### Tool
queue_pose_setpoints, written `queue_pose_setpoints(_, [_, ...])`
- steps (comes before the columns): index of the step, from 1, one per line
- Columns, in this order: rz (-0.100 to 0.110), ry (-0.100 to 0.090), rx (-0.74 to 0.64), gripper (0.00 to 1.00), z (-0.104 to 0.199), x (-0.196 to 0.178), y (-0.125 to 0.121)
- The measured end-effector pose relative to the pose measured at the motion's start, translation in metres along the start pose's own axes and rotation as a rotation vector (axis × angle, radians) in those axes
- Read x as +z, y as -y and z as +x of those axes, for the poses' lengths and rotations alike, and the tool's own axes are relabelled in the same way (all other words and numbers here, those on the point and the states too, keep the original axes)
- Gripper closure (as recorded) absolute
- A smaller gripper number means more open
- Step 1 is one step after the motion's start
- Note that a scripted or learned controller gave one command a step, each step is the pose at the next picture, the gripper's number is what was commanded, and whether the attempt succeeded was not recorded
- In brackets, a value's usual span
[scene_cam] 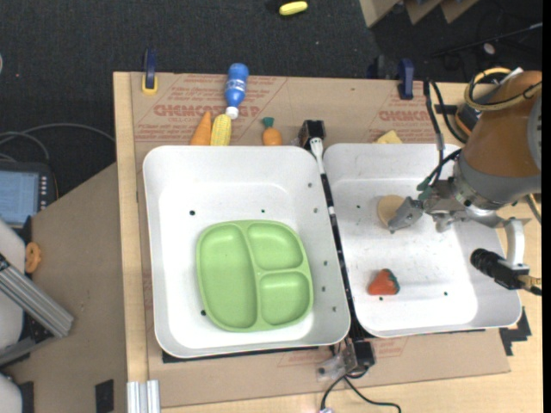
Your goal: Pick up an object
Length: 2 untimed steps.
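1. Judging from the scene, the task is at an early stage: nothing is seen lifted, and an object must yet be grasped.
2. The gripper [411,214] is seen low over the right bin [362,304], just beside a tan object [390,207]; whether the jaws are released or clenched cannot be told.
3. A red strawberry-like toy [384,282] lies in the right bin, nearer its front edge, apart from the gripper.
4. A green divided plate [254,274] is held in the left bin [172,188].
5. The tan object is partly covered by the gripper, so its shape is hard to make out.
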State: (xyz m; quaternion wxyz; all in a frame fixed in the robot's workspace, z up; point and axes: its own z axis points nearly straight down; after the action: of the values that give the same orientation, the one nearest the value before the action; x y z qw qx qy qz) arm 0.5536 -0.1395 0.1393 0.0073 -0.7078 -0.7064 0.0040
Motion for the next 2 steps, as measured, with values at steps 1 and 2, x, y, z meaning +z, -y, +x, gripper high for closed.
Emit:
queue_pose_setpoints(1, [-0.008, 0.001, 0.000, 0.00, 0.026, 0.059, 0.067])
queue_pose_setpoints(2, [-0.019, 0.006, -0.005, 0.00, 0.050, 0.056, 0.039])
